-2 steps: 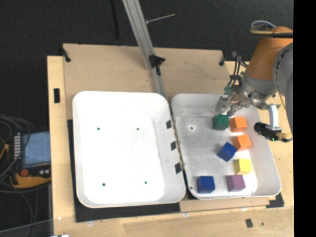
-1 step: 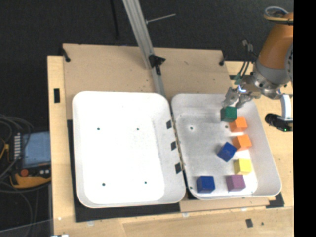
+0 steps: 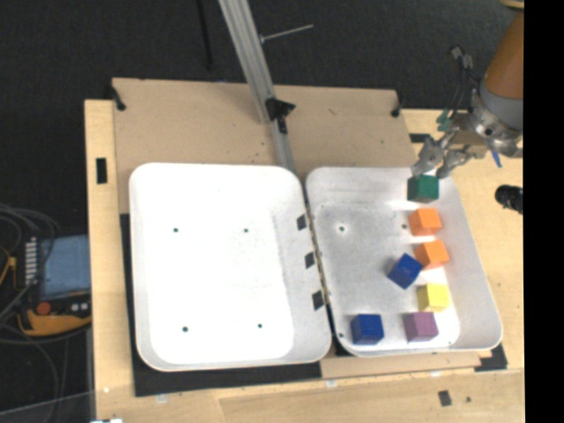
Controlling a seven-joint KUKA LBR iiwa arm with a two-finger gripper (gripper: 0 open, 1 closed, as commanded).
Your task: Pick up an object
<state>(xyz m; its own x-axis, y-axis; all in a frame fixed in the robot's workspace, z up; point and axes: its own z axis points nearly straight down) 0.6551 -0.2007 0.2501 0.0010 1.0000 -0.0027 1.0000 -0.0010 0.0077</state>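
Item: green cube (image 3: 424, 188), far corner of right bin (image 3: 370, 192), hanging pinched between the fingers of the gripper (image 3: 430, 167), just above two orange cubes (image 3: 426, 220); handling advice: lift straight, keep the squeeze firm, avoid brushing the bin wall.

No legible text — none anywhere

Light is even and fairly bright over the table (image 3: 370, 130), while the floor around it falls off to near black. The two white bins (image 3: 220, 263) are washed out, almost without surface detail; the right bin (image 3: 352, 210) carries a dull grey sheen. Shadows are short and soft. The picture is coarse and slightly blurred, with small edges smeared.
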